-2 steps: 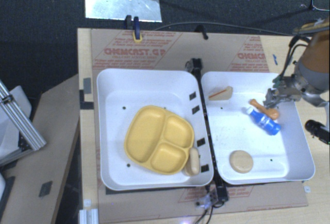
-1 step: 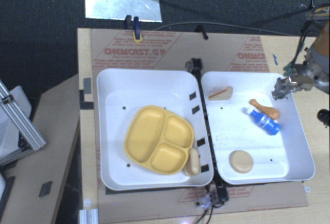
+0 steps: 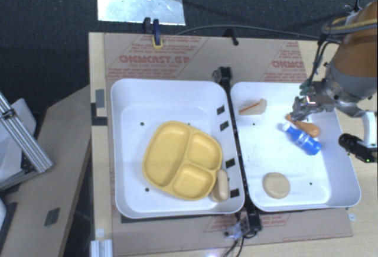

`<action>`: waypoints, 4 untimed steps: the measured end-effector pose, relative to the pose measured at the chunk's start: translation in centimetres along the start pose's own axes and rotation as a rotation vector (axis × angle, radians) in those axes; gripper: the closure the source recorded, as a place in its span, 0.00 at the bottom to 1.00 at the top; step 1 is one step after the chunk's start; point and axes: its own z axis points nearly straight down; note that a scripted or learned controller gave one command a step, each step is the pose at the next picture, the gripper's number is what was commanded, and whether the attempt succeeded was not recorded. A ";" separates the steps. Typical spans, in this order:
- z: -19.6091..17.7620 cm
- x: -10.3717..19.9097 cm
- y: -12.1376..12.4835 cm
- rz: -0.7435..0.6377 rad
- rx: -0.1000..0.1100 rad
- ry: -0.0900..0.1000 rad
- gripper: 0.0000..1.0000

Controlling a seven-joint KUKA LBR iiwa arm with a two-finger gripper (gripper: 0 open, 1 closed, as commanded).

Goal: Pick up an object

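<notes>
My gripper [image 3: 301,109] hangs low over the right bin [image 3: 331,191], just above an orange carrot-like piece [image 3: 307,128]. A blue bottle [image 3: 301,139] lies right beside that piece, slanting down to the right. A sandwich wedge [image 3: 252,107] rests near the bin's upper left, and a round tan cookie [image 3: 276,185] lies near its front. From this angle the grey wrist blocks the fingertips.
The left bin [image 3: 127,132] holds a yellow divided plate [image 3: 182,159], with a pale bread roll [image 3: 221,185] at its lower right corner. A black divider [image 3: 232,132] runs between the bins. Cables cross behind the bench.
</notes>
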 end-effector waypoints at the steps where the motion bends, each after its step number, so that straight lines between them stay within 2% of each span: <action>1: -0.5 5.4 -0.2 -0.002 -0.001 0.002 1.00; 2: -0.7 10.4 -0.7 -0.003 -0.001 0.001 1.00; 3: 1.1 15.3 -2.5 -0.002 0.001 0.001 1.00; 4: 0.9 20.2 -2.8 -0.002 -0.001 0.001 1.00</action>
